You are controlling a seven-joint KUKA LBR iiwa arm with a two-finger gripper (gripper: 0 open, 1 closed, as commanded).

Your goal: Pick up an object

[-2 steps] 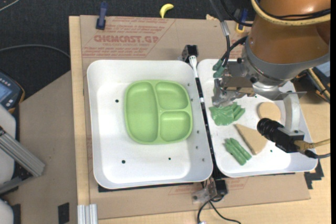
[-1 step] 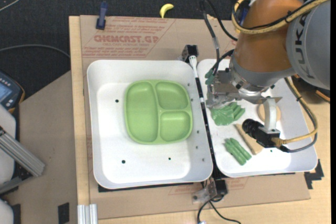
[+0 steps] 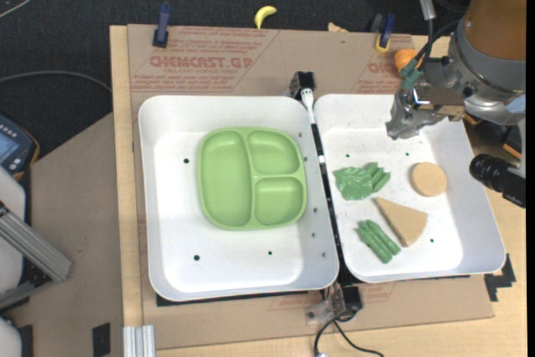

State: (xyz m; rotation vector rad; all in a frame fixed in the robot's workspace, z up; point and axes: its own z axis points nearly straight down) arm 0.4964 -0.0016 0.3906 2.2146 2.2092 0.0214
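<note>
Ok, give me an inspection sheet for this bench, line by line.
Surface: cardboard-topped bench bearing the left bin and right bin.
Job's things: in the right bin, green leafy piece, green bean piece, tan wedge, tan round disc.
Clutter: green divided plate in the left bin.
Hand: hand over the right bin's far end, holding nothing.
Cables: black cable at the near edge.
Surroundings: dark carpet; blue clamps on the far edge.

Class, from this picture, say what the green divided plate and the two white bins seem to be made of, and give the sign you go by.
Plate: probably moulded plastic, matt; even pale green colour, rounded ridges between three compartments, only soft highlights.
Left bin and right bin: probably thin formed plastic, smooth and slightly glossy; uniform white, rounded corners, shallow curved walls. The look alone cannot rule out coated metal.
</note>
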